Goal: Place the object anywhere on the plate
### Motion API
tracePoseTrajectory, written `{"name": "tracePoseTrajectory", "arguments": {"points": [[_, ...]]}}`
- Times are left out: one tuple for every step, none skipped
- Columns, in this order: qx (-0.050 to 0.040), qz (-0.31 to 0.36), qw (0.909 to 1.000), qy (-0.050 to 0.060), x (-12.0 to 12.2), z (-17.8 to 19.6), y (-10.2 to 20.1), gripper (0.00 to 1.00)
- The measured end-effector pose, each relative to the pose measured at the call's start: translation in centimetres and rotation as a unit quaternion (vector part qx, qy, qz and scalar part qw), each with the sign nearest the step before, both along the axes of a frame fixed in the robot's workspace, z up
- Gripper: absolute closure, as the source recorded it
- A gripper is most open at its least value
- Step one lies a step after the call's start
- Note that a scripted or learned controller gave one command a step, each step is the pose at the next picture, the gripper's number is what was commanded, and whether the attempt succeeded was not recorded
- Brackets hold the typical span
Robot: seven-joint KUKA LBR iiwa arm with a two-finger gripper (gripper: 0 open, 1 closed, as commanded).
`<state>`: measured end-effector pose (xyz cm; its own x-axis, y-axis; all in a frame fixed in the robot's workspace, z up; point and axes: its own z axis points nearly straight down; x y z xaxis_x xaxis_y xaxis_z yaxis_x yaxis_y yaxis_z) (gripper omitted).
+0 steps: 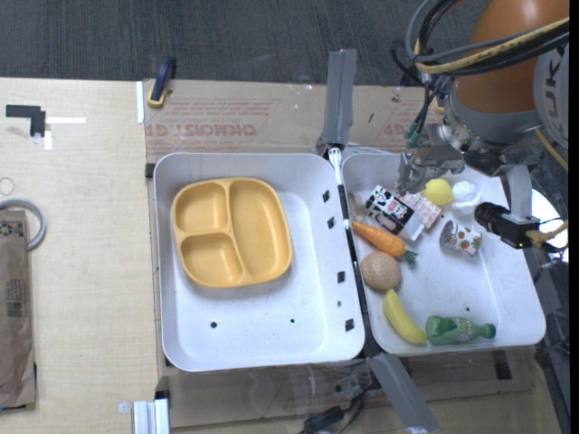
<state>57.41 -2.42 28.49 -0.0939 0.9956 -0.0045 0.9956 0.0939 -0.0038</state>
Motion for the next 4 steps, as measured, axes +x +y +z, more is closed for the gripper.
{"name": "tracePoseTrajectory", "arguments": {"points": [[0.001, -0.154, 0.9881, 0.001, -7.1, -3.4, 1.0, 1.0], [0.0001, -0.211, 0.9775, 0.0, -9.6, 4.4, -2.3, 1.0], [-0.001, -0.376, 0.9266, -0.001, -3.7, 6.7, 1.6, 1.0], [-0.001, -0.376, 0.9265, -0.001, -3.7, 6.7, 1.6, 0.0]]}}
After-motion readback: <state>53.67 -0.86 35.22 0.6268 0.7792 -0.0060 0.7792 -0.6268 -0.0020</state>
